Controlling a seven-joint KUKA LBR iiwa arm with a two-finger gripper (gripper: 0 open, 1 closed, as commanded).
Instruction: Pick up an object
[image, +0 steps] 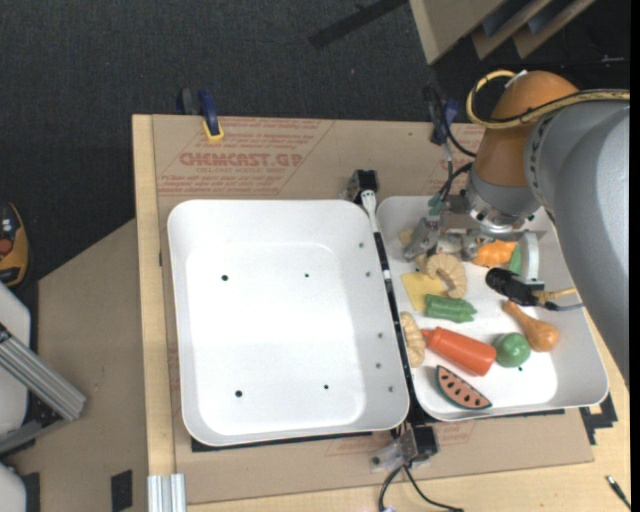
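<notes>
Arm (560, 150) lowered from the right over the far end of the right bin (580, 375), jaws (440, 232) just above a tan toy (443, 268); whether wide or narrow, cannot tell. Crowded in that bin: green pepper (449, 308), red-orange carrot (463, 349), watermelon slice (461, 388), green apple (513, 348). Left bin (275, 320) alongside on the counter (150, 200), touching along the middle edge.

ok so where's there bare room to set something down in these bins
The left bin has a bare floor from wall to wall. The right bin is crowded: toys pack its left and middle under the gripper. Bare floor there lies near its right rim, beyond the green ball.
</notes>
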